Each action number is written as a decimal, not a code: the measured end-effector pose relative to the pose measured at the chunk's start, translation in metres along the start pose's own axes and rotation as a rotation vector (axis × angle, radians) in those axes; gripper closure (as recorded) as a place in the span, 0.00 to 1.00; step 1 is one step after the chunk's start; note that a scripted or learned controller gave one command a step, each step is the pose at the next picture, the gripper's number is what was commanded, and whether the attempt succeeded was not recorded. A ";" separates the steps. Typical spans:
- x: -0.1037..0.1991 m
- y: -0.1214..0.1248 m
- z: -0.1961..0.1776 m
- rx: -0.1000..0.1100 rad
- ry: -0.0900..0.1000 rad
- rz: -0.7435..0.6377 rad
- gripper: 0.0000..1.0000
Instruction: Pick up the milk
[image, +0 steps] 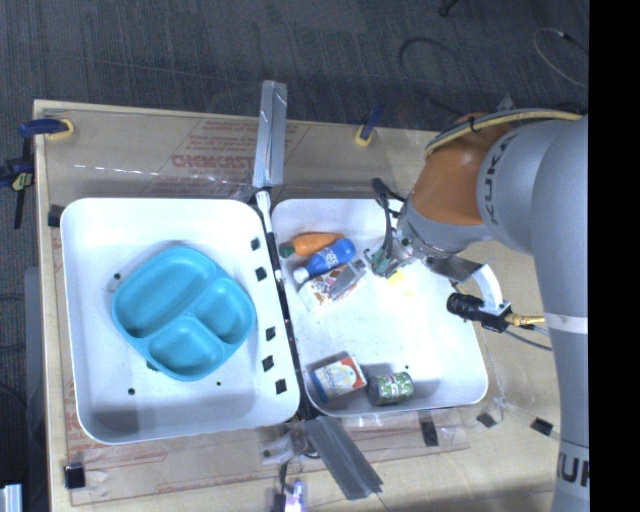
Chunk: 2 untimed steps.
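Here the arm (520, 190) bends down into the right bin (455, 385); the grip state is unclear.

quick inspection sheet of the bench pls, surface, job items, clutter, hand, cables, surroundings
surface: bench bearing two white bins, left bin and right bin.
job's things: milk carton lying at the right bin's near edge, untouched.
clutter: green can beside the carton; carrot, blue bottle and a packet at the far left of the right bin; blue divided tray in the left bin.
hand: hand low over the right bin's far side, finger state unclear.
cables: black cable by the wrist.
surroundings: dark carpet; blue clamps on the bench edge.
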<state>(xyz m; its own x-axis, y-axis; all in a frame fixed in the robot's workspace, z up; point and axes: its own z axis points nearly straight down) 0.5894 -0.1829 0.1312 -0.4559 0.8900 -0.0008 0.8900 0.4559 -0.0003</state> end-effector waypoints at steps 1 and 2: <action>0.048 0.036 0.029 0.002 -0.002 -0.338 0.00; 0.005 0.027 0.038 -0.001 -0.001 -0.443 0.00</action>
<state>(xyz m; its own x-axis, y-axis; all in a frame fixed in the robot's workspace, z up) 0.6115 -0.1664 0.0932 -0.7935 0.6086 -0.0022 0.6086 0.7935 0.0001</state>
